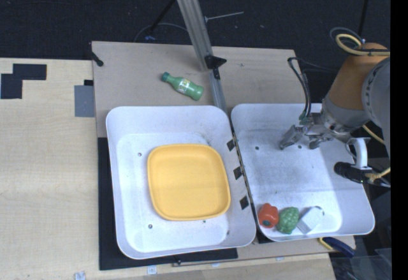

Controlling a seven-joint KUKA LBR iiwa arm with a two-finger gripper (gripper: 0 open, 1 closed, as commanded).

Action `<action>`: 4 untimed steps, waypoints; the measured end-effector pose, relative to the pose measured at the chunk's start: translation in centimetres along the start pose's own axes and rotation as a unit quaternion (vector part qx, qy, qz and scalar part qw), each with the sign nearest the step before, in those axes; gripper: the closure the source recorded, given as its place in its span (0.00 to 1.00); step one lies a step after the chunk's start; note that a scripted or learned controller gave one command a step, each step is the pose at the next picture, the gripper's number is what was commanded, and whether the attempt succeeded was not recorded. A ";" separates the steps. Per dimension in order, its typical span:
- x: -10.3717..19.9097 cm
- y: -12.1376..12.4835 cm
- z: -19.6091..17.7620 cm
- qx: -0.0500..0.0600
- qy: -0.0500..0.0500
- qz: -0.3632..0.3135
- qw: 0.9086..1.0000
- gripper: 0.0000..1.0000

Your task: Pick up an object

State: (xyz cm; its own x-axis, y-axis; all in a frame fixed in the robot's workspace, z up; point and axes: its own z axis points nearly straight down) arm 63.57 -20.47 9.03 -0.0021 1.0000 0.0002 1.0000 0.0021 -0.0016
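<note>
My pincer (298, 139) hangs spread wide, holding nothing, above the right bin's (280, 176) speckled white floor (no readable labels anywhere).

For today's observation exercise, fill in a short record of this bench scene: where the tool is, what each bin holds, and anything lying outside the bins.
tool: over the right bin's upper part, above bare floor, nothing between its fingers
left bin: yellow square plate, lying flat
right bin: red pepper, green bumpy item, small white-grey block, clustered at the near edge
outside bins: green bottle lying on its side behind the left bin
</note>
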 end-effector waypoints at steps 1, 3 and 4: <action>0.0 0.0 -1.1 -0.001 0.000 0.000 1.000 1.00; 1.1 0.4 -12.2 -0.003 -0.001 0.001 1.000 1.00; 1.0 0.4 -17.4 -0.003 -0.001 0.001 1.000 1.00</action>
State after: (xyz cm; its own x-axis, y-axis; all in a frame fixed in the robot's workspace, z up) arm 64.02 -19.46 26.47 0.0005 1.0000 -0.0012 1.0000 -0.0005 0.0043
